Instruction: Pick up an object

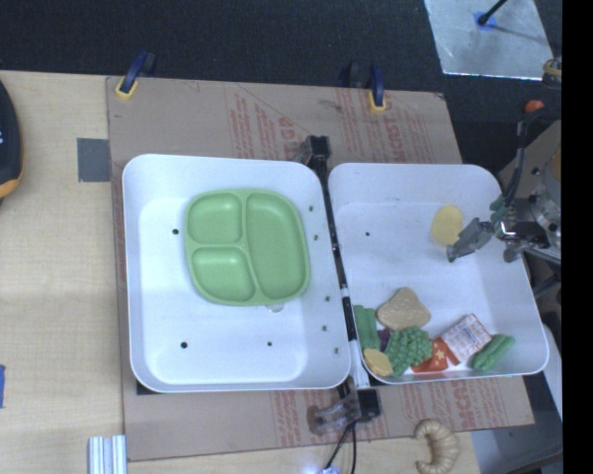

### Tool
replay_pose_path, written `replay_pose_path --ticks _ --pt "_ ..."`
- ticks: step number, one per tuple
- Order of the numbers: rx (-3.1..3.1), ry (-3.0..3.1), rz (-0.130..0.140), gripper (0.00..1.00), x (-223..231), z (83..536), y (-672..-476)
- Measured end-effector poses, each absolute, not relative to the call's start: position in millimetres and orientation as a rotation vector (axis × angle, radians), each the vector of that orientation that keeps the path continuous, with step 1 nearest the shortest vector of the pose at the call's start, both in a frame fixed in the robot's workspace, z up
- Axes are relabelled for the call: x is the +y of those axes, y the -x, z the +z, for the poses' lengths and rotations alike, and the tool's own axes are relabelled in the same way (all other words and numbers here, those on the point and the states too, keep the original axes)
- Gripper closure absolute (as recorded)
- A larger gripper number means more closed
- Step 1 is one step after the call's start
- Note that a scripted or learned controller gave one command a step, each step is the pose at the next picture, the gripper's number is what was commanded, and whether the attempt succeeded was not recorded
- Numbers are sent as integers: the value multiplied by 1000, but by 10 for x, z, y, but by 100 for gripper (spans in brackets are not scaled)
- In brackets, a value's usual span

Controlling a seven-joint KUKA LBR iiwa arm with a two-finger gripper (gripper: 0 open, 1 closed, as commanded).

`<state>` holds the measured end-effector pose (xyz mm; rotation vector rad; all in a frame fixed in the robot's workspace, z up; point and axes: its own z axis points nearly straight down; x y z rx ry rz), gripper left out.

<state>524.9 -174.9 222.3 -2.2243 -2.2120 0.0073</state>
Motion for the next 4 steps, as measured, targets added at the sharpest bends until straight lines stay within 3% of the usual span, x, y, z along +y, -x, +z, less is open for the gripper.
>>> replay_pose_path --ticks 1,2,3,4 --pt "-2227 2208 7 0 -1555 1298 -5808" --pt "-2225 2218 3 0 -1763 1218 -5921" --pt "-2224 2223 1 0 -2138 1425 -6067" --pt "-2229 2215 2 0 -2116 971 -6388"
